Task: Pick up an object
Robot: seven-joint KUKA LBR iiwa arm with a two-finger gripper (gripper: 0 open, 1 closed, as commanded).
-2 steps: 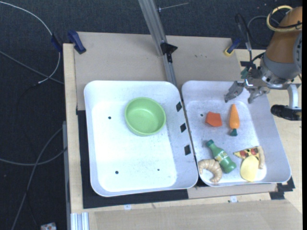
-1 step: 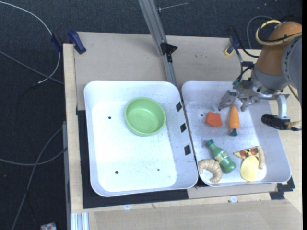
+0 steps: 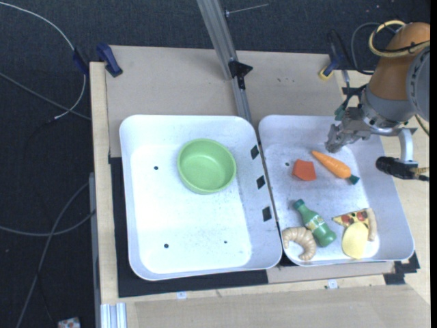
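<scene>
Gripper (image 3: 336,141) hovering over right bin (image 3: 389,203), nothing visibly held.

Camera view: arm (image 3: 396,80) reaching in from 3 o'clock, gripper sitting at the bin's 12 o'clock end, just at 11 o'clock of the carrot (image 3: 331,164); can't tell how far its fingers are parted. Red block (image 3: 304,171) lying at 9 o'clock of the carrot. Green bottle (image 3: 315,223), croissant (image 3: 301,242), pizza slice (image 3: 354,218) and yellow piece (image 3: 355,241) crowding the 6 o'clock edge. Green bowl (image 3: 207,165) sitting in left bin (image 3: 143,203) on the counter (image 3: 171,80).
</scene>
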